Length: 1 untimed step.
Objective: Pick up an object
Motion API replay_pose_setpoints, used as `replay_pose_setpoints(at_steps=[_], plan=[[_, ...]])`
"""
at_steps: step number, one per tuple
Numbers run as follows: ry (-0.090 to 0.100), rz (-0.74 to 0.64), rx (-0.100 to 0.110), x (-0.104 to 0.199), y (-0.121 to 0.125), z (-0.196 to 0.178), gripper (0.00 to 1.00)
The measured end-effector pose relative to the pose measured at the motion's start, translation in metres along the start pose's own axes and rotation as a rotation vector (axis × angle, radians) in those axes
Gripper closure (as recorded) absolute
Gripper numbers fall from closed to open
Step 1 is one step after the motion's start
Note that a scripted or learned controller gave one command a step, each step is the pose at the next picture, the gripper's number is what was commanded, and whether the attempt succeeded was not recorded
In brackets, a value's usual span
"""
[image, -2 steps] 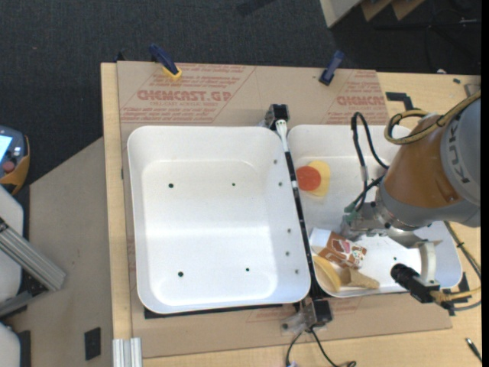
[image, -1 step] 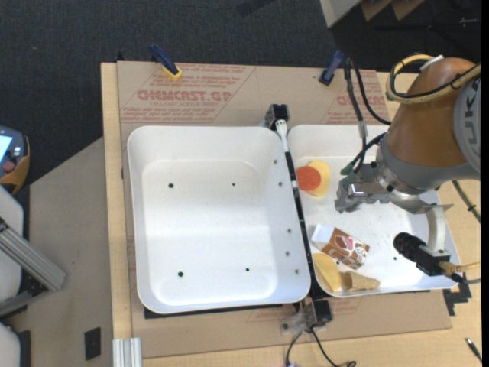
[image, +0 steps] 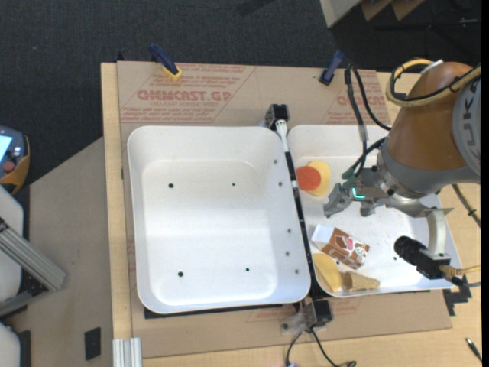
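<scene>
**A robot lab bench, rigged for testing**

We see a lab or research workshop, not a home. A grey-and-orange arm [image: 432, 128] reaches over a board [image: 221, 90] of brown sheet printed with red lettering, which is held at its far edge by clamps [image: 164, 61]. Two white bins [image: 141, 205] sit side by side on it, joined by a black bar [image: 290, 182]. Loose cables [image: 359, 105] trail across the board. Dark carpet [image: 92, 21] lies around it, and an aluminium rail [image: 27, 254] juts in at the left.
</scene>
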State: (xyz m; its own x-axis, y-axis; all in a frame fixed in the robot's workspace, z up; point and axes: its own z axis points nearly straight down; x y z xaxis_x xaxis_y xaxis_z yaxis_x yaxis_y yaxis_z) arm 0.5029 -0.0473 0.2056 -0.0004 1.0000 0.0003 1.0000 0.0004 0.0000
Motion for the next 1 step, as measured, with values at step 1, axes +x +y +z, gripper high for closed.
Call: replay_pose_setpoints(at_steps=[1], plan=[[-0.006,0.004,-0.007,-0.0845,0.0845,0.0728,0.00]])
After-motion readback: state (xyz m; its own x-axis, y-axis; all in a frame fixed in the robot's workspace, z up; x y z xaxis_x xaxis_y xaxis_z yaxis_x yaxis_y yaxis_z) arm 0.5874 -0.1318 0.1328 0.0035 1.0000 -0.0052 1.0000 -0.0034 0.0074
